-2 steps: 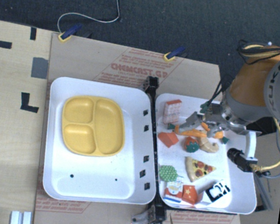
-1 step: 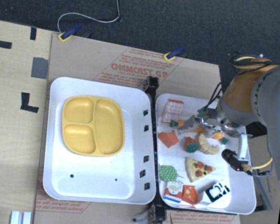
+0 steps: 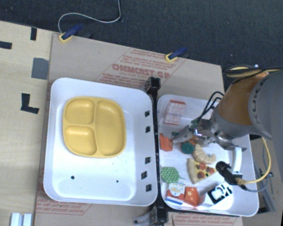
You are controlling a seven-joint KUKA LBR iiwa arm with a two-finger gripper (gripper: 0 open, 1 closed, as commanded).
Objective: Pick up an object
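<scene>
The right bin [image 3: 244,204] holds several small toy food items: a pink-and-white packet [image 3: 174,112], an orange piece [image 3: 165,143], a green piece [image 3: 187,147], a pizza slice [image 3: 200,171], a green round item [image 3: 170,174], and a red-and-white packet [image 3: 184,194]. My gripper [image 3: 193,136] reaches in from the right and hangs low over the middle of this bin, just above the green piece and right of the orange piece. The wrist hides its fingertips.
The left bin [image 3: 93,187] holds a yellow divided plate [image 3: 95,127]. A black-and-white tag [image 3: 220,192] lies at the right bin's front right. A black divider [image 3: 151,132] runs between the bins. Cables trail from the wrist on the right.
</scene>
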